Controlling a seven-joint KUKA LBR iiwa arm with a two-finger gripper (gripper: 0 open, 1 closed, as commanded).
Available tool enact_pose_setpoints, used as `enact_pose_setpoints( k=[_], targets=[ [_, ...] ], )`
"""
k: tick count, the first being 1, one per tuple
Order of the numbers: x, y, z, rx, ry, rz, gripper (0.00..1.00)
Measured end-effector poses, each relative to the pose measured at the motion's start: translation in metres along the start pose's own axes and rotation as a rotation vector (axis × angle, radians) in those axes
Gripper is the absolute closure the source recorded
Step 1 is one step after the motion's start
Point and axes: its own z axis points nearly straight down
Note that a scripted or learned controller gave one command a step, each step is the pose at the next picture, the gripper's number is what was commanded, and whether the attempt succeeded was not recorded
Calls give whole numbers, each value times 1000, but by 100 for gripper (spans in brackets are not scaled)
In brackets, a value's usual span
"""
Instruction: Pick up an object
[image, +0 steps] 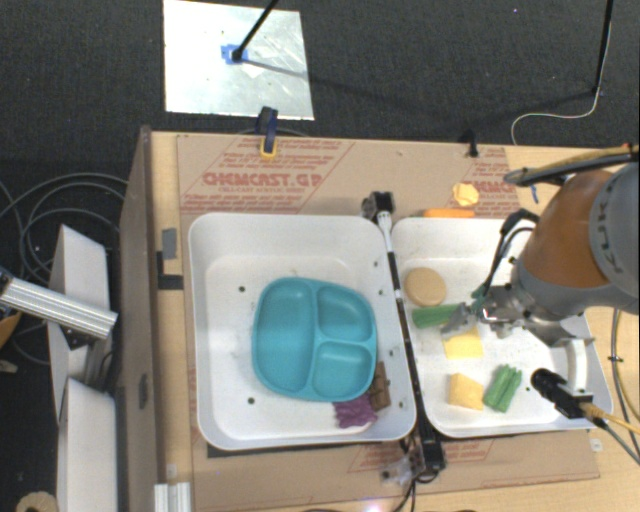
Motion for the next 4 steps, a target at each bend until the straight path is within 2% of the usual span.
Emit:
enact_pose_setpoints(
  k=[1,2,3,4],
  targets=[
    [0,-4,48,-2,-3,5,0],
    [-1,-2,34,-7,-4,3,100],
    [-27,59,-34,-16,-8,2,100],
    [-50,78,-71,-10,-5,2,100]
  ],
)
